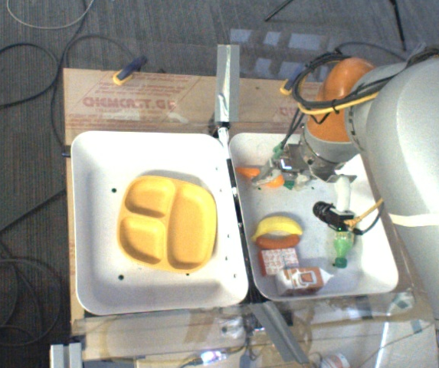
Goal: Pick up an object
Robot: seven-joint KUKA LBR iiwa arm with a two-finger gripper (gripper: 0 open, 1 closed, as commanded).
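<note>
Gripper low in right bin, finger state cannot tell, touching orange carrot-like toy. Yellow divided tray sits in left bin.

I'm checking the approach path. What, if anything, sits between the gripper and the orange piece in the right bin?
Nothing visible does. The gripper is right at the orange piece near the right bin top-left corner; the other items lie nearer the camera.

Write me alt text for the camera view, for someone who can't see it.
A grey robot arm with an orange band reaches from the right, its hand low over an orange piece at the back of the right bin, which also holds a yellow lemon-like item and small packets. The left bin holds a yellow divided tray.
</note>
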